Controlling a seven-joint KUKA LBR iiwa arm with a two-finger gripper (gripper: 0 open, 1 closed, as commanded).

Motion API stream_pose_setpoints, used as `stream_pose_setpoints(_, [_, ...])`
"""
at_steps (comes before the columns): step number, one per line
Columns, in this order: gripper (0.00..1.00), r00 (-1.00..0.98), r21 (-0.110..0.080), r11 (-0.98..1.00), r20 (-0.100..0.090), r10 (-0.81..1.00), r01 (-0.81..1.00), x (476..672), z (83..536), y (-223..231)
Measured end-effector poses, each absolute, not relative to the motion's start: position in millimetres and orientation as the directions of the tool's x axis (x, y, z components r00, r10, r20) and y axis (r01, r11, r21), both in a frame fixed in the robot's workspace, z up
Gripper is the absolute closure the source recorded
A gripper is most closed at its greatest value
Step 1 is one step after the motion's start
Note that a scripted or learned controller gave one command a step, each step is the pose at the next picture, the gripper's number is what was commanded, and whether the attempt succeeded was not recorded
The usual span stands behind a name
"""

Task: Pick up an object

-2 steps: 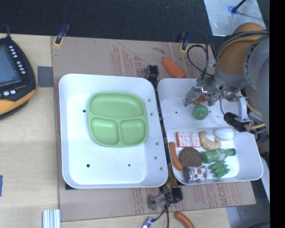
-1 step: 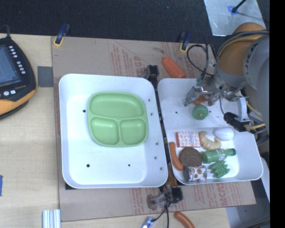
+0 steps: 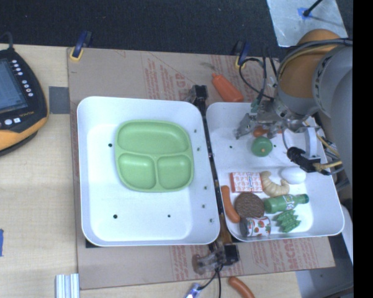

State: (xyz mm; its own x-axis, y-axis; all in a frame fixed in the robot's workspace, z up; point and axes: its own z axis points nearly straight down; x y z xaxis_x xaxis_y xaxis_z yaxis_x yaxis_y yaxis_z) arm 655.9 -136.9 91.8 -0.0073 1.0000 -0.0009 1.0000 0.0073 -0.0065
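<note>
— Item one, arm: where do we log it?

— We see the gripper (image 3: 256, 124) low over the far end of the right bin (image 3: 335, 225), just beside a green ball (image 3: 261, 146). Released or clenched, we cannot tell.

— Right bin contents?

— We list a white egg (image 3: 293, 176), croissant (image 3: 274, 182), green bottle (image 3: 285, 202), brown patty (image 3: 249, 204), sausage (image 3: 229, 203), small can (image 3: 255, 226).

— Left bin (image 3: 93, 166)?

— One green divided plate (image 3: 154, 154), lying flat.
</note>
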Motion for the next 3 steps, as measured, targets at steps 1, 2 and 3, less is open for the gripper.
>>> stream_pose_setpoints(1, [0.0, -0.003, -0.001, 0.003, -0.001, 1.0, 1.0, 655.9, 157.3, -176.4])
stream_pose_setpoints(2, [0.0, -0.005, -0.005, 0.005, -0.001, 1.0, 1.0, 650.3, 91.0, -158.7])
stream_pose_setpoints(3, [0.0, -0.007, -0.002, 0.007, -0.002, 1.0, 1.0, 656.3, 92.1, -146.1])
